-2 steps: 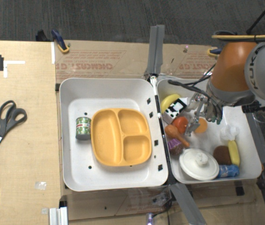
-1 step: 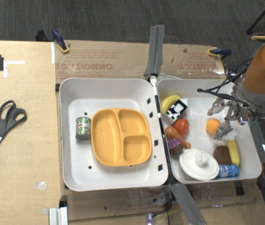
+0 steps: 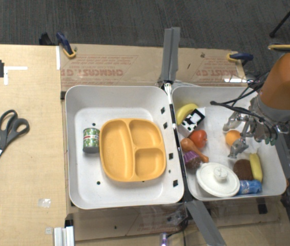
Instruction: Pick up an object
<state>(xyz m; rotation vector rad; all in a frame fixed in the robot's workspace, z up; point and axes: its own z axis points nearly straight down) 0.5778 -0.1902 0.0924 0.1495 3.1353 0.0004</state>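
Note:
My gripper (image 3: 236, 136) hangs over the right bin (image 3: 274, 188), near its right side, with the fingers spread open. A small orange fruit (image 3: 231, 137) lies in line with the gap between the upper finger (image 3: 231, 121) and the lower finger (image 3: 238, 149); whether they touch it I cannot tell. Other objects lie in this bin: a banana (image 3: 185, 110), a black-and-white checkered block (image 3: 193, 119), a red tomato (image 3: 198, 137), a brown drumstick (image 3: 191, 146), a white round lid (image 3: 217, 180), a dark brown piece (image 3: 243, 169) and a small yellow piece (image 3: 256, 166).
The left bin (image 3: 78, 188) holds a yellow divided plate (image 3: 133, 149) and a green can (image 3: 90, 139). A purple item (image 3: 190, 160) and a blue packet (image 3: 249, 187) sit along the right bin's front. Scissors (image 3: 6, 132) lie on the bench at the left.

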